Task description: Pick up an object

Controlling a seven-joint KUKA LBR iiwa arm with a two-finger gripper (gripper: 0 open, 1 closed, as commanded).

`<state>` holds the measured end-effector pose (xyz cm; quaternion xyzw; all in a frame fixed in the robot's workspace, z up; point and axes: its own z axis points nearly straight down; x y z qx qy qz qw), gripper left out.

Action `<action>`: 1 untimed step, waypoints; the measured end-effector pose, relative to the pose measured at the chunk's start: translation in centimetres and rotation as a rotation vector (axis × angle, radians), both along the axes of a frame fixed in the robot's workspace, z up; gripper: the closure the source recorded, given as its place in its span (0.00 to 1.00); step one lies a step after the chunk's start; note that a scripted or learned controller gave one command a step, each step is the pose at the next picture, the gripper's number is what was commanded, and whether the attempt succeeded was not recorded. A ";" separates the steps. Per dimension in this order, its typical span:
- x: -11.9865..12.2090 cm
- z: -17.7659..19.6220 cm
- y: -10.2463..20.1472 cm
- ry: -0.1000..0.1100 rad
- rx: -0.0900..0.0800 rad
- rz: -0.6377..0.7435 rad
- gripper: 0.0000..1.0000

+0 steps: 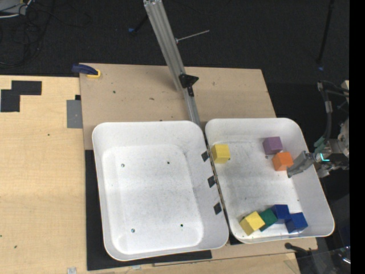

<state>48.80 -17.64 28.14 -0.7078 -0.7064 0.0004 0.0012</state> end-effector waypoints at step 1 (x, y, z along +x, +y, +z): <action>0.3 -6.4 0.2 0.007 0.002 0.001 0.00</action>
